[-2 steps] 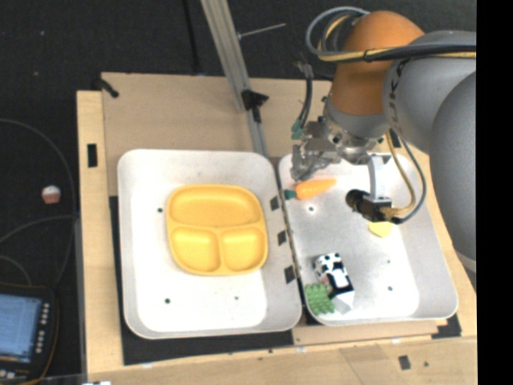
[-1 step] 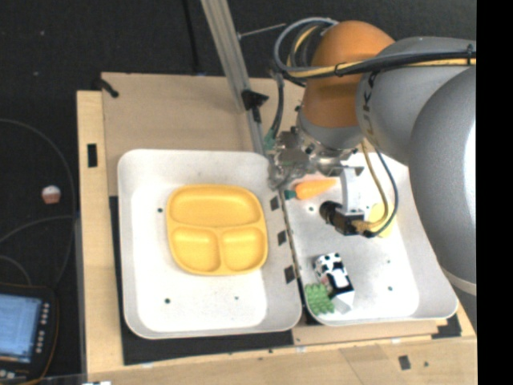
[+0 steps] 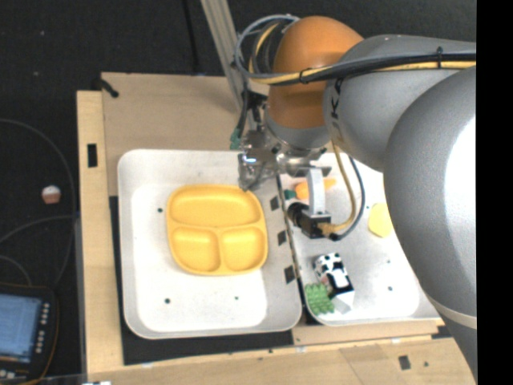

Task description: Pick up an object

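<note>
A yellow three-compartment plate (image 3: pixel 216 228) lies in the left bin (image 3: pixel 144 295). My gripper (image 3: pixel 255 167) hangs over the strip between the two bins, just past the plate's far right corner. In the right bin (image 3: pixel 401 291) lie a black-and-white block (image 3: pixel 335 273), a green brick (image 3: pixel 319 298), a yellow piece (image 3: pixel 380 220) and an orange piece (image 3: pixel 302 191) partly hidden behind the wrist hardware. Nothing shows between the fingers.
The large grey arm covers the right bin's far and right parts. A metal post (image 3: pixel 218 22) rises behind the bins. The wooden bench (image 3: pixel 160 111) surrounds both bins. A screen (image 3: pixel 24 327) sits at the lower left off the bench.
</note>
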`<state>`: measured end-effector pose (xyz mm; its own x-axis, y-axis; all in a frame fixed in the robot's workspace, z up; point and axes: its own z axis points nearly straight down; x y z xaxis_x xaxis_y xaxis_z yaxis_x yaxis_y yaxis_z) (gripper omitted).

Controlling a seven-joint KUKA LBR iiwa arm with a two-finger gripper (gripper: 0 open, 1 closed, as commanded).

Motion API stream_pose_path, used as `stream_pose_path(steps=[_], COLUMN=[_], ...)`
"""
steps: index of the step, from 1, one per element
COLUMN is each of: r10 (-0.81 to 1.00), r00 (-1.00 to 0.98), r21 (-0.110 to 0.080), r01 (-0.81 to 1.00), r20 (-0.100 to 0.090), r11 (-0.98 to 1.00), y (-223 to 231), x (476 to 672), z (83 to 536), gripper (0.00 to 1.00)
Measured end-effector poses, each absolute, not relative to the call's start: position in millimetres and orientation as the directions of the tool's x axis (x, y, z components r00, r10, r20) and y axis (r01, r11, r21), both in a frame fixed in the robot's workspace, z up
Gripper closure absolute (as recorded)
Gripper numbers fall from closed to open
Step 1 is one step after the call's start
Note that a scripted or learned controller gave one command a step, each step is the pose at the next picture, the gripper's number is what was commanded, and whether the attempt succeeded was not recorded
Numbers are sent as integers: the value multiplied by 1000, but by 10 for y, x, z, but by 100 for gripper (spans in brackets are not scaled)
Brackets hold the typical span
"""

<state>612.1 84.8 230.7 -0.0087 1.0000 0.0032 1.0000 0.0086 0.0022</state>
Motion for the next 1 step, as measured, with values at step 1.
stream_pose_path(steps=[1], r10=[1000], r00=[-2], r21=[1], r01=[1000], r20=[1], r11=[2], y=[809], x=[6122], z=[2297], gripper=[0])
